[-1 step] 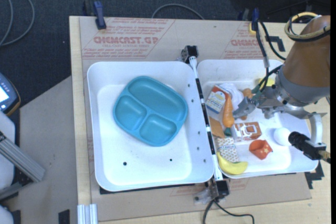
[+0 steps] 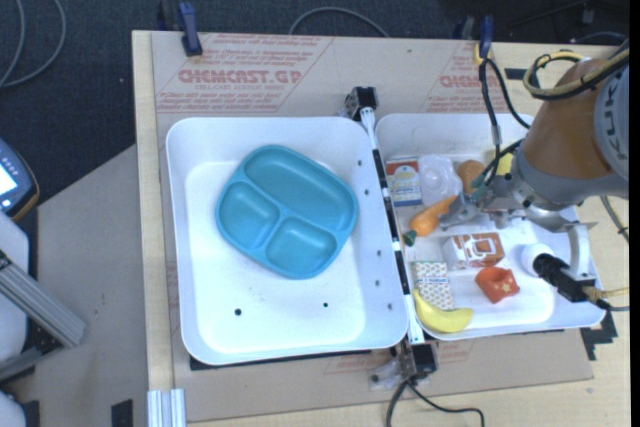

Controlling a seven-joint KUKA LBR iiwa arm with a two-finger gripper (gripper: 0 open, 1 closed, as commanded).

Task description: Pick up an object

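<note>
The right bin (image 2: 520, 321) holds several small things. An orange carrot (image 2: 430, 215) lies near its left wall. A red and white carton (image 2: 403, 181) and a clear plastic piece (image 2: 437, 177) sit behind it. A small printed box (image 2: 472, 248), a red pepper-like piece (image 2: 497, 283), a checkered packet (image 2: 432, 281) and a yellow banana (image 2: 443, 318) lie toward the front. My gripper (image 2: 478, 201) hangs low over the bin's middle, just right of the carrot's end and beside an orange item (image 2: 470, 173). The wrist hides the fingers.
The left bin (image 2: 200, 315) holds a blue divided plate (image 2: 287, 211). A metal clamp strip (image 2: 385, 215) runs between the two bins. The arm (image 2: 565, 140) covers the right bin's far right part. Cables trail behind the bench.
</note>
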